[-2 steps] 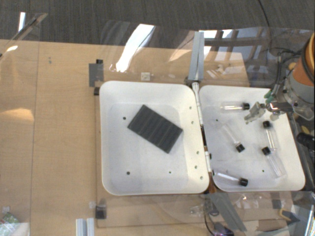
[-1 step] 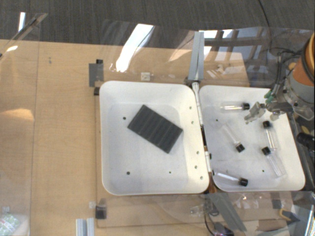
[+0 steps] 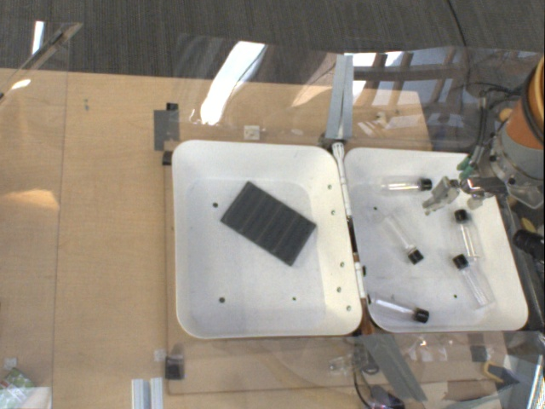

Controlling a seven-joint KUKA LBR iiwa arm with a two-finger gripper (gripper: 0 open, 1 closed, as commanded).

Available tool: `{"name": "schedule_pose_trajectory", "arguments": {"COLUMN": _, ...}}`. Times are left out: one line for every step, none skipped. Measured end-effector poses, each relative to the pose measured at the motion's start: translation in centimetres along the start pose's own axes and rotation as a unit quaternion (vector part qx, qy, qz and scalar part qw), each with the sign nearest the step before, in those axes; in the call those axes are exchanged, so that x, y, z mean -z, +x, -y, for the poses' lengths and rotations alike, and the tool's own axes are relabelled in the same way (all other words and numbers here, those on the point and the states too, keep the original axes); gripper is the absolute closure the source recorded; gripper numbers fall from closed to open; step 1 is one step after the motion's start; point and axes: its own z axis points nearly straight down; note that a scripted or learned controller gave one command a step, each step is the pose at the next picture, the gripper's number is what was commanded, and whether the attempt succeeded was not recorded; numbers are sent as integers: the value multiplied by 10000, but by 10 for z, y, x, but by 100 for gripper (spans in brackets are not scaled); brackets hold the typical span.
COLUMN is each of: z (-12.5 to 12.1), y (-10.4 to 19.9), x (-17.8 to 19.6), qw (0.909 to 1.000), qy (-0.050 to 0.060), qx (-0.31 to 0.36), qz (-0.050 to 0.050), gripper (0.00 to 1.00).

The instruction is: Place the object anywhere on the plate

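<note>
Vials lie scattered in the right bin point(image 3: 511, 313): clear tubes with black caps, five or so as far as the glare allows a count. One vial point(image 3: 404, 183) lies near the bin's far edge, cap toward the arm. A second point(image 3: 402, 239) lies near the bin's middle, cap toward the near side. A third point(image 3: 398, 308) lies at the near left corner, cap pointing right. Two more point(image 3: 467, 239) point(image 3: 473, 278) lie end to end toward the right side, apart from the rest.

The left bin point(image 3: 196, 305) holds a dark ribbed rectangular plate point(image 3: 268, 222), flat on the floor of the bin and turned at a slant to its walls. The plate stands well apart from every vial, with the wall between the bins separating them.

The gripper point(image 3: 443, 192) hangs over the far right part of the right bin, between the far vial and the end-to-end pair. Its metal fingers look slightly parted with nothing between them. The arm point(image 3: 524, 135) enters from the right, orange band showing at the frame edge. Both bins sit on a pale wooden surface point(image 3: 85, 228).
</note>
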Motion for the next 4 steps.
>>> {"name": "schedule_pose_trajectory", "arguments": {"z": 0, "y": 0, "x": 0, "qw": 10000, "qy": 0, "qx": 0, "qz": 0, "gripper": 0}}
{"name": "schedule_pose_trajectory", "arguments": {"z": 0, "y": 0, "x": 0, "qw": 10000, "qy": 0, "qx": 0, "qz": 0, "gripper": 0}}
{"name": "schedule_pose_trajectory", "arguments": {"z": 0, "y": 0, "x": 0, "qw": 10000, "qy": 0, "qx": 0, "qz": 0, "gripper": 0}}
{"name": "schedule_pose_trajectory", "arguments": {"z": 0, "y": 0, "x": 0, "qw": 10000, "qy": 0, "qx": 0, "qz": 0, "gripper": 0}}
